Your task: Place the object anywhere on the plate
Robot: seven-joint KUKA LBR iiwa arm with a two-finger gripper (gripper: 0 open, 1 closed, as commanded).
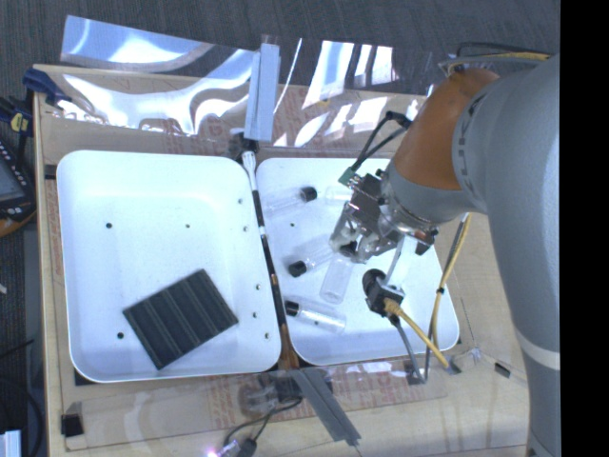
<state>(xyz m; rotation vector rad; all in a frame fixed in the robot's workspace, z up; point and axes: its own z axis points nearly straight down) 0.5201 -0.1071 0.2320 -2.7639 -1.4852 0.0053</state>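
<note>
A dark ribbed rectangular plate point(181, 318) lies tilted in the front part of the left bin point(86, 188). Several clear vials with black caps lie in the right bin point(438, 336): one near the back point(290, 198), one in the middle point(306, 263), one at the front point(316, 316). Another clear vial point(335, 280) lies just below my gripper point(354, 246). The gripper hangs low over the middle of the right bin, with the grey arm and its orange band reaching in from the right. I see nothing clearly held in it.
A raised divider point(265, 255) separates the two bins. Cables point(419, 336) trail from the wrist over the right bin's front right corner. Shiny foil point(190, 84) lines the back of the bench.
</note>
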